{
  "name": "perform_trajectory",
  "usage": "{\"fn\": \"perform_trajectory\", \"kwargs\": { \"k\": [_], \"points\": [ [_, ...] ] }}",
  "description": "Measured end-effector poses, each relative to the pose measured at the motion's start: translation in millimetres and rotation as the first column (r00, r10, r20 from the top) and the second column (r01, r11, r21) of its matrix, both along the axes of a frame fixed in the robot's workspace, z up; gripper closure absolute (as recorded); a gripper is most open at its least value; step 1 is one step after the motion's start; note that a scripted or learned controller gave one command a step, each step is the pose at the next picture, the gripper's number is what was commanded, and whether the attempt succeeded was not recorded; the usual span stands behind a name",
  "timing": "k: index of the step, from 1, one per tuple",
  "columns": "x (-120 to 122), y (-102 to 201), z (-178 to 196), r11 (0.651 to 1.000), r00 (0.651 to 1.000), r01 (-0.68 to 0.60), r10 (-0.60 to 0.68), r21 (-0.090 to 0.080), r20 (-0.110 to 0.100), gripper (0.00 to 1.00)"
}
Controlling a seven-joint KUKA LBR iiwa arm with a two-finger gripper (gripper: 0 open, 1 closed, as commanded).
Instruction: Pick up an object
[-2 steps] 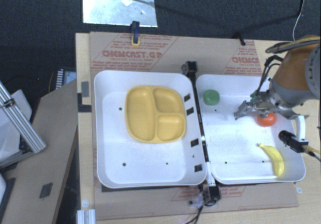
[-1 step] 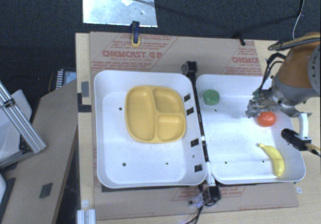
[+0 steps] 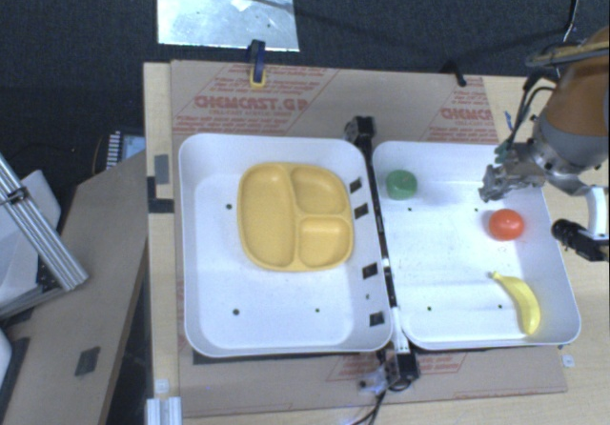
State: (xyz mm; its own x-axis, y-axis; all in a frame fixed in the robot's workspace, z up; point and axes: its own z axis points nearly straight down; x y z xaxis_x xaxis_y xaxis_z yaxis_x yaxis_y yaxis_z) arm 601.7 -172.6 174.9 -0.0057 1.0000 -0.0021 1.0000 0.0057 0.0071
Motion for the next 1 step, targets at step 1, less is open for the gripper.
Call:
{"fn": "perform_trajectory", "kwargs": {
  "k": [1],
  "points": [
    [1.7, -0.2, 44.4, 1.000, 1.000, 0.000, 0.000, 0.000, -0.001, 1.00]
  ]
}}
